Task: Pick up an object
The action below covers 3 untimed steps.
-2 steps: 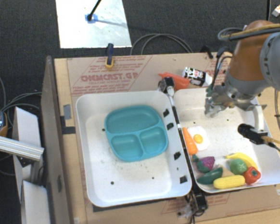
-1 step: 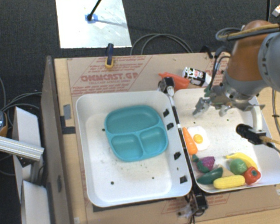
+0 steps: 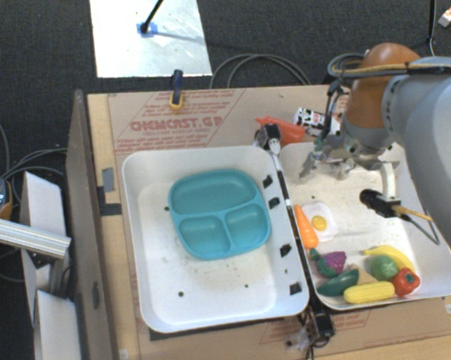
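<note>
My gripper (image 3: 324,167) hangs over the far end of the right bin (image 3: 434,256), its fingers apart and nothing between them. The toy food lies at the near end of that bin, well away from the gripper. An orange carrot (image 3: 305,225) lies along the left wall beside a fried egg (image 3: 319,222). Closer to me are a purple eggplant (image 3: 334,261), a green cucumber (image 3: 338,283), a yellow corn cob (image 3: 366,292), a green pepper (image 3: 384,266), a banana (image 3: 395,253) and a red tomato (image 3: 406,280).
The left bin (image 3: 157,297) holds a teal divided plate (image 3: 219,213). Black clips (image 3: 284,250) line the wall between the bins. An orange-handled tool (image 3: 280,128) and a small printed item (image 3: 308,118) lie on the cardboard behind the bins.
</note>
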Available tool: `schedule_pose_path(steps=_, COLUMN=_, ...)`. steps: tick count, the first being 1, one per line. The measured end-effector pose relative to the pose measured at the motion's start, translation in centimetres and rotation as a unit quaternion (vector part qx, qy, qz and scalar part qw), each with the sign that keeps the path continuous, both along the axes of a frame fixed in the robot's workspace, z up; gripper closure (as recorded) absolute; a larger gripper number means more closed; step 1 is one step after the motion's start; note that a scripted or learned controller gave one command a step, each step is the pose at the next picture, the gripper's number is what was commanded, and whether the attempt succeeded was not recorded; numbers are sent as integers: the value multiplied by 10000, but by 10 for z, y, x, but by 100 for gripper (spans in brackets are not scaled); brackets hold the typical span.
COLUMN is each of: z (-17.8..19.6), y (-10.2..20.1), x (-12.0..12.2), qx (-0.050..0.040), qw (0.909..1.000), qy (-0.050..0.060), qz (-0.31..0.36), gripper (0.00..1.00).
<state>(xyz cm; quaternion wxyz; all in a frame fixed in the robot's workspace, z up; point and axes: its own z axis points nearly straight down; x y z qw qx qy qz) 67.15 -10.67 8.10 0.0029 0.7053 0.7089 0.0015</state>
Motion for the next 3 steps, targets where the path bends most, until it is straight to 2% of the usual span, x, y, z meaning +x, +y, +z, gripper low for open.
schedule_pose_path(steps=1, z=141, y=83, x=0, qx=21, qw=10000, qy=-47, qz=38, gripper=0)
schedule_pose_path(steps=2, z=103, y=42, x=-3, qx=3, qw=10000, qy=24, qz=-27, gripper=0)
schedule_pose_path(steps=3, z=104, y=92, x=-2, qx=14, qw=10000, qy=19, qz=16, gripper=0)
